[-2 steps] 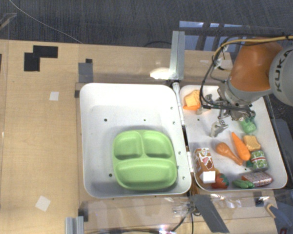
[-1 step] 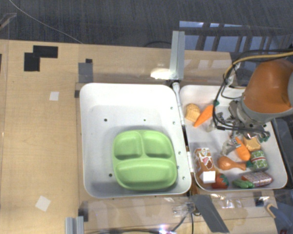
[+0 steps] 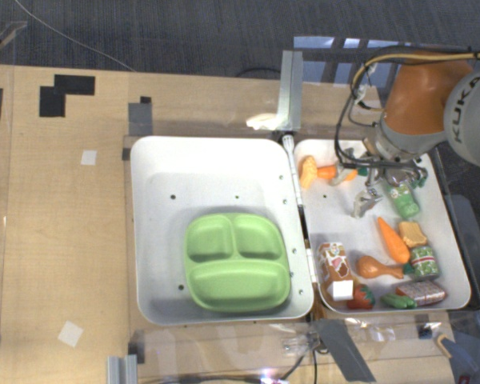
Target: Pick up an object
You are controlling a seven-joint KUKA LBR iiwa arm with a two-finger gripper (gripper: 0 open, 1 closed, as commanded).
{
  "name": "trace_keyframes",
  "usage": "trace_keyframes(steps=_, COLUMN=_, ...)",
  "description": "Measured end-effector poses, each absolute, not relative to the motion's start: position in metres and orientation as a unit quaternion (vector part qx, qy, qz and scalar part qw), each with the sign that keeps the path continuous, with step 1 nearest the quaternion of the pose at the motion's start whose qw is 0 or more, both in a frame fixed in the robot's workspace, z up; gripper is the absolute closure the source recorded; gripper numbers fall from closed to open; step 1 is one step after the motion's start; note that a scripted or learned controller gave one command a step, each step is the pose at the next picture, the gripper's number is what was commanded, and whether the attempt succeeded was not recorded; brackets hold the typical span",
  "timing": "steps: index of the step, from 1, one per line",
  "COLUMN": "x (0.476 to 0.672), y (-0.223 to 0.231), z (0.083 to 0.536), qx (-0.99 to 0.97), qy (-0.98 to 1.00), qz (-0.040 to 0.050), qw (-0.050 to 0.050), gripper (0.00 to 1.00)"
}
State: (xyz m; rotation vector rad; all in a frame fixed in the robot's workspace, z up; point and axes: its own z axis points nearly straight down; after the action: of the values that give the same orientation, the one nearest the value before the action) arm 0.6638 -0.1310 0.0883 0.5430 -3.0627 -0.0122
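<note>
My gripper [image 3: 371,192] hangs low over the upper middle of the right bin [image 3: 456,250], under the orange-banded wrist [image 3: 420,98]. Right of it lies a green bottle [image 3: 406,202], close to the gripper. A small orange and yellow item [image 3: 310,170] rests to its left, near the bin's top left corner. Below sit a carrot [image 3: 394,240], a slice of toast [image 3: 414,233], a green can [image 3: 424,261] and a brown drumstick [image 3: 376,268]. I see nothing held in the gripper.
The left bin [image 3: 168,174] holds a green divided plate [image 3: 237,261]. Along the right bin's near edge lie a brown packet [image 3: 334,262], a white cube [image 3: 342,290], a red piece [image 3: 362,298], a green piece [image 3: 398,301] and a dark wrapper [image 3: 425,294].
</note>
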Motion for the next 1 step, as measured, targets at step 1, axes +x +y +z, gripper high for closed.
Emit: trace_keyframes(steps=1, x=0.6082, y=-0.1598, z=0.0896, qx=0.154, qy=-0.988, qz=0.002, qw=-0.006, gripper=0.0)
